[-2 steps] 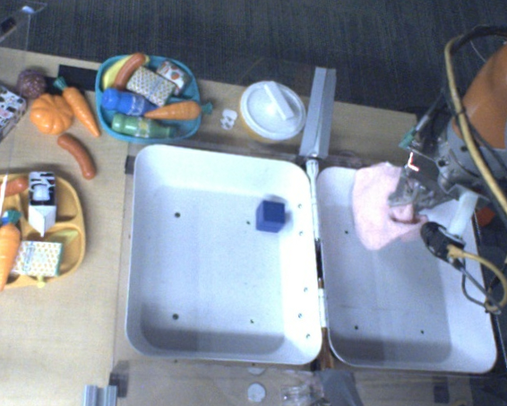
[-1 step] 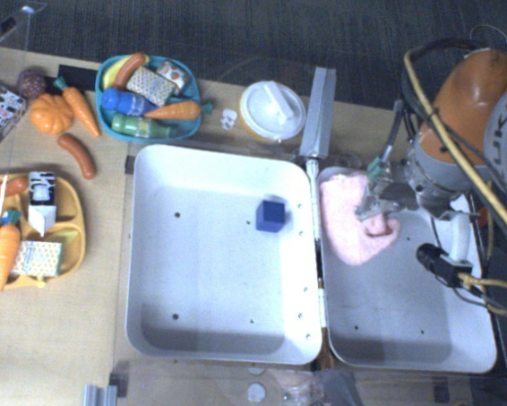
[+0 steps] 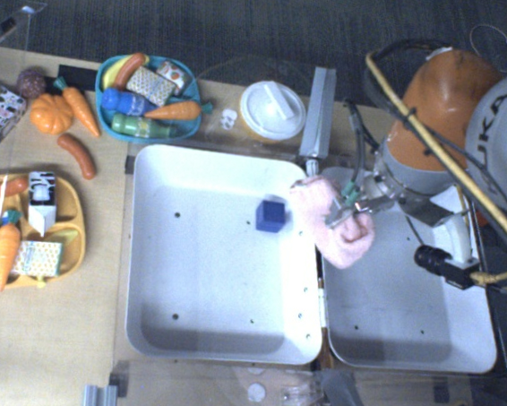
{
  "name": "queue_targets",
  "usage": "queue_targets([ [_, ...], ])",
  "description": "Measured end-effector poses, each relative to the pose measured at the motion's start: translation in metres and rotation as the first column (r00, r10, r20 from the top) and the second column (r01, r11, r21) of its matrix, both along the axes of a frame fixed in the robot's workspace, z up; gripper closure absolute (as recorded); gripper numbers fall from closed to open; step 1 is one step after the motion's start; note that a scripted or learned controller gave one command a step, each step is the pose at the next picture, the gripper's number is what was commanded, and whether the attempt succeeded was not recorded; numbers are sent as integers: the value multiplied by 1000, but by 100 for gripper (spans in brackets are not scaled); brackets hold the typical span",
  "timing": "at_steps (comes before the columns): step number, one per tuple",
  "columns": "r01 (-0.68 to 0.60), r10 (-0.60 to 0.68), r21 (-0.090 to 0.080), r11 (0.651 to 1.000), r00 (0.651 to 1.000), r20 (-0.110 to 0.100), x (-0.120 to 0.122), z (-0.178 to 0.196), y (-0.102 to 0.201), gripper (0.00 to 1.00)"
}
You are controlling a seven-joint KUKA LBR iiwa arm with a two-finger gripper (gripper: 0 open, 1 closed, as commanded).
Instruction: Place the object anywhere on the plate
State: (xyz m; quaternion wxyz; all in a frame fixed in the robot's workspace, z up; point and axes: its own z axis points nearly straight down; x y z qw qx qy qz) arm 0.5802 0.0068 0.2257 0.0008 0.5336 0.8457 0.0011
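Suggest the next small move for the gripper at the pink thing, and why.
Probably a short, straight lift. The gripper sits on the pink soft item, which lies across the wall between the two bins. Whether it is actually gripped can't be told. A lift would clear that wall and test the hold before any sideways travel, and it avoids dragging the item into the nearby blue block.
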Motion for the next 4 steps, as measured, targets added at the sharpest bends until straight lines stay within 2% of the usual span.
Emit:
queue_targets([
  [1, -390, 390, -1, 921, 921, 1, -24, 7, 43, 100],
  [2, -719, 719, -3, 695, 695, 2, -37, -4, 87, 100],
  [3, -902, 902, -3, 432, 432, 1, -55, -2, 135, 100],
  [4, -902, 902, -3, 433, 432, 2, -55, -2, 135, 0],
])
